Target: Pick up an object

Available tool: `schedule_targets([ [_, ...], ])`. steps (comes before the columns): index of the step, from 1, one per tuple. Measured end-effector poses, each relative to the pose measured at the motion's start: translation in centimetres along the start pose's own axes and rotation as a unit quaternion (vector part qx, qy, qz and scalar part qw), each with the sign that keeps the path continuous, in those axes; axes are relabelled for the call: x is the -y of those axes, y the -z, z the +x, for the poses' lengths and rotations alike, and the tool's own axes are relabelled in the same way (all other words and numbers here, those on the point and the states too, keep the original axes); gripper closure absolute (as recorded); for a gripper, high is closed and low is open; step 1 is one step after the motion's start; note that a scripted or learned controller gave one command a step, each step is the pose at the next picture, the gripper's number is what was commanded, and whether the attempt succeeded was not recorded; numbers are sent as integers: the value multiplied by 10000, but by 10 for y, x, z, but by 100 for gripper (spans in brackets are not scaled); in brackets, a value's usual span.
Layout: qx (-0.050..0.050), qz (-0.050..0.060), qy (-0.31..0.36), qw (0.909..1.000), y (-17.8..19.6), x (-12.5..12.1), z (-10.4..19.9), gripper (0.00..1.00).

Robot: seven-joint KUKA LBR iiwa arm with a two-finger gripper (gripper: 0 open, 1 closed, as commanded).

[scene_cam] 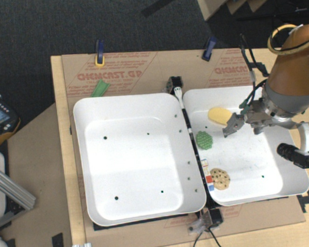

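The right bin (264,184) holds a yellow lump (219,114) near its far left, a green knobbly ball (203,140) by the left wall, and a round speckled cookie (220,178) near the front left. My gripper (245,127) hangs over the middle of this bin, just right of the yellow lump. Its two dark fingers (231,126) are spread apart, open, with only white bin floor between them. The orange band and grey wrist rise to the right of it.
The left bin (93,151) lies beside the right one, with a black divider strip (190,139) between them. A small red and blue tag (209,179) sits by the cookie. A green scrap (100,88) and two clips rest on the cardboard behind.
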State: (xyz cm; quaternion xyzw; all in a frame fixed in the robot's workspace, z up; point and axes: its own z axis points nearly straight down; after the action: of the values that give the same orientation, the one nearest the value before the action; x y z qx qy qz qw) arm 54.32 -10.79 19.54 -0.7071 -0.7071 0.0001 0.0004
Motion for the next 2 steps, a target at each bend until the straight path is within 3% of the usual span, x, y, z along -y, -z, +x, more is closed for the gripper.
schedule_targets([
  [1,19,-76,8,10000,113,-11,-3,0],
  [2,19,-79,5,10000,219,4,-4,0],
])
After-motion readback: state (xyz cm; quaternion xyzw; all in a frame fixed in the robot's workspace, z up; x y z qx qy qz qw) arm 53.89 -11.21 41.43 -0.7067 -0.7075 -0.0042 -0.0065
